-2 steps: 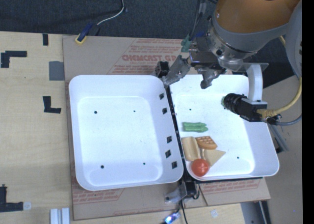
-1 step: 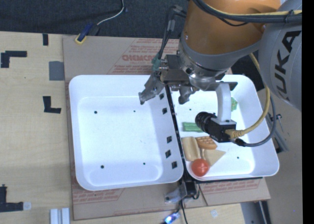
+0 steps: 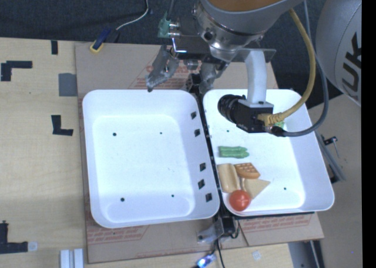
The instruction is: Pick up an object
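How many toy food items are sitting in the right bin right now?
4, clustered at its near left: green pod, waffle, tan piece beside a wedge, red ball. The arm may hide more farther back.

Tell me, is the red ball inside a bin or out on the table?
Inside. The red ball lies in the right bin, at its near edge.
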Controlling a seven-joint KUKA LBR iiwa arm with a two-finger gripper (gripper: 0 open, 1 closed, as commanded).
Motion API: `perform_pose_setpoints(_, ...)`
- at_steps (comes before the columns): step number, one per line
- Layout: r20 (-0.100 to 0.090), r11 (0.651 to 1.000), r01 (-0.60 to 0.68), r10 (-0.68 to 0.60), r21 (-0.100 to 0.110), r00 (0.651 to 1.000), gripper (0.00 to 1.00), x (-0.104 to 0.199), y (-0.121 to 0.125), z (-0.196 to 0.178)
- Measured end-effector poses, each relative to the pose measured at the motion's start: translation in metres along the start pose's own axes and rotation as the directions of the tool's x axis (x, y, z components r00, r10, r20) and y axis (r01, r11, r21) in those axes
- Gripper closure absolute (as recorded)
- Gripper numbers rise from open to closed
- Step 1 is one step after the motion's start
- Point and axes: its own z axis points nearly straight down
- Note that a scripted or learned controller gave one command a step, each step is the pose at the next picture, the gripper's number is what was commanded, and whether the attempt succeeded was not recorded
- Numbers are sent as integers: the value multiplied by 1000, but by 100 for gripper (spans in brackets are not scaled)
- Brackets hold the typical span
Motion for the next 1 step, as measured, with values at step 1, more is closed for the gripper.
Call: perform_pose_setpoints(1,7,1000,-4,4,10,1000,100,-3,0,-5)
